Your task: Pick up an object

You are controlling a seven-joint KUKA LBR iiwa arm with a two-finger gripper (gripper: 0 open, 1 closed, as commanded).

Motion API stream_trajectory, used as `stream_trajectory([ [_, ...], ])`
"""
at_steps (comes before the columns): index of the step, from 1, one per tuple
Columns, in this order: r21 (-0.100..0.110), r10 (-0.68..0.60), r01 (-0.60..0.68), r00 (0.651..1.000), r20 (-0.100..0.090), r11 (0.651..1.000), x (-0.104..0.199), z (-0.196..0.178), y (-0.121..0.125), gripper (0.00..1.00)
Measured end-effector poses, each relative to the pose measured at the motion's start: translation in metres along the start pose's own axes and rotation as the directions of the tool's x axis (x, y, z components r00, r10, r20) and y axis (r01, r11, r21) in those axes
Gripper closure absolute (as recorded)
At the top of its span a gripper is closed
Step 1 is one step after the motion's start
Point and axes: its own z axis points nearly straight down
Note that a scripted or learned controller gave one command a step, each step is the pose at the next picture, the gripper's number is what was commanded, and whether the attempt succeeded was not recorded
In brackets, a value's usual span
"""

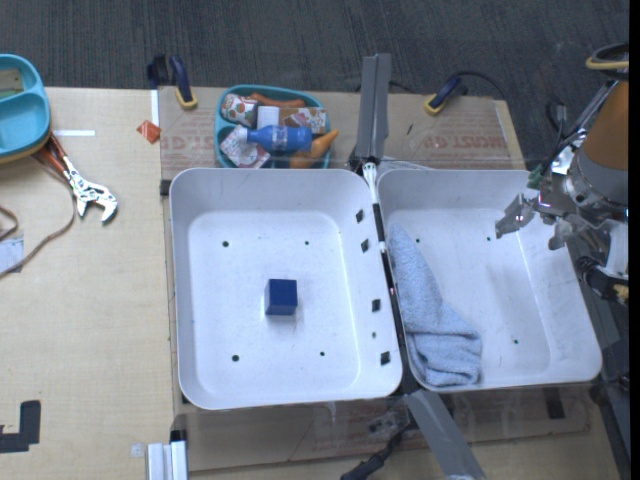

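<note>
A small dark blue block sits on the floor of the left bin, a little below its middle. A crumpled light blue cloth lies along the left side of the right bin. My gripper hangs over the upper right part of the right bin, well to the right of the cloth and far from the block. Its fingers stand spread with nothing between them.
Behind the left bin stands a blue tub holding several small items. A wrench and a teal tray lie on the wooden bench at the far left. A grey post rises between the bins.
</note>
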Motion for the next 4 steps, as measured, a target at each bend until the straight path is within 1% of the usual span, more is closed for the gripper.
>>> stream_trajectory([
  [1, 0.001, 0.094, -0.094, 0.996, -0.001, 0.996, -0.011, -0.023, -0.028, 0.0],
  [2, 0.003, 0.163, -0.163, 0.987, 0.0, 0.987, -0.021, -0.054, -0.054, 0.0],
  [3, 0.002, 0.004, -0.004, 1.0, -0.002, 1.0, 0.004, 0.073, -0.114, 0.0],
  [4, 0.002, 0.242, -0.242, 0.97, 0.0, 0.97, 0.003, 0.017, -0.083, 0.0],
])
